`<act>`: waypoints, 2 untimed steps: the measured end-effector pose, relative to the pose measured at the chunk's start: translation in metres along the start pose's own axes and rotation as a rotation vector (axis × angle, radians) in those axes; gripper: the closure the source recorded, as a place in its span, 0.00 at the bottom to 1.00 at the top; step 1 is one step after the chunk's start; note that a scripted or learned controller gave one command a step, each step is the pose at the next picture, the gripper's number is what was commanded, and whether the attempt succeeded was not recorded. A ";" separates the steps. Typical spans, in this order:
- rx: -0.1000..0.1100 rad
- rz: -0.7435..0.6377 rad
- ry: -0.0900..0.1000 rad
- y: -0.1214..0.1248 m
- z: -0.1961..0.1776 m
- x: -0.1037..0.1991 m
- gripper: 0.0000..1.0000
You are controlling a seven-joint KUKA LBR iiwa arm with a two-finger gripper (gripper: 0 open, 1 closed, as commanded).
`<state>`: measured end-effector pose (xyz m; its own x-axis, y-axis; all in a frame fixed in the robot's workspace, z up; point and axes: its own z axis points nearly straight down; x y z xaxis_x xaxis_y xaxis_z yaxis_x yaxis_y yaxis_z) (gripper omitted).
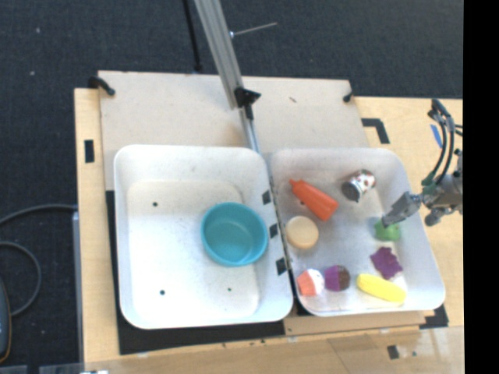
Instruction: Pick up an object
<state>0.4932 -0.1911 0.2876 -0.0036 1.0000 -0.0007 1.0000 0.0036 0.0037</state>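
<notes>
Green object point(387, 230): small, lies in the right bin point(352, 159) near its right wall, touching or just under the gripper point(402, 208). Gripper tip sits at the object's upper edge; too small and blurred to tell how it is set, or whether anything is gripped. Arm point(444, 185) enters from the right edge, cables looped above it.

Other contents of right bin: orange carrot point(314, 199) tilted at upper left; silver-and-red piece point(359, 184) at upper middle; tan round piece point(302, 232) by the left wall; purple piece point(385, 261) below the green one; yellow piece point(381, 288) at the front right; dark purple ball point(337, 277) and a red-and-white piece point(310, 282) side by side at the front left.

Left bin point(140, 162): teal bowl point(234, 234), upright, near its right wall.

Surface: both bins rest on a pale wooden bench point(90, 209) with a lighter board point(171, 107) behind them and black corner marks. Metal rail point(218, 45) slants down from the top to the gap between the bins. Floor around is dark carpet point(78, 29); a cable point(23, 248) curls at the left.

No legible writing or labels.
</notes>
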 end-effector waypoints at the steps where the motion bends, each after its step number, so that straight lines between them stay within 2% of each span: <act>1: 0.000 0.001 0.000 0.000 0.000 0.000 0.00; 2: 0.007 0.003 0.000 0.006 0.060 0.003 0.00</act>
<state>0.4993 -0.1880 0.2274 -0.0004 1.0000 -0.0005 1.0000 0.0004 -0.0038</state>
